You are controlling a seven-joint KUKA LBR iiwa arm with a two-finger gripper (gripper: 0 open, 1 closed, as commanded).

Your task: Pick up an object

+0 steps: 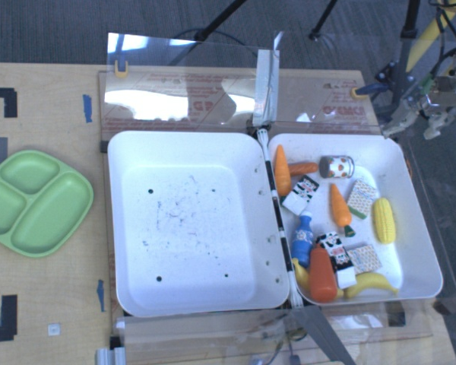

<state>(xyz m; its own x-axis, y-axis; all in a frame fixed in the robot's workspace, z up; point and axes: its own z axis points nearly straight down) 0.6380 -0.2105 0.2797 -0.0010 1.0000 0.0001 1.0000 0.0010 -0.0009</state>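
Note:
The right bin [414, 204] holds several toy foods. An orange carrot [281, 170] lies along its left wall, with a small can [336, 166] beside it. A black-and-white carton [300, 194], a second carrot [339, 206], a tan cracker [362, 198] and a yellow corn cob [384, 220] fill the middle. Toward the front are a blue bottle [302, 242], a red bottle [322, 274], another carton [338, 257] and a banana [372, 284]. My gripper [419, 106] hangs as a grey shape beyond the bin's back right corner, apart from all of them.
The left bin [186, 147] sits against the right one, sharing a raised divider [273, 204]. Clear panels [182, 90] stand behind both bins. A green divided plate [34, 201] rests on the bench at far left. Cables and stands rise at the back right.

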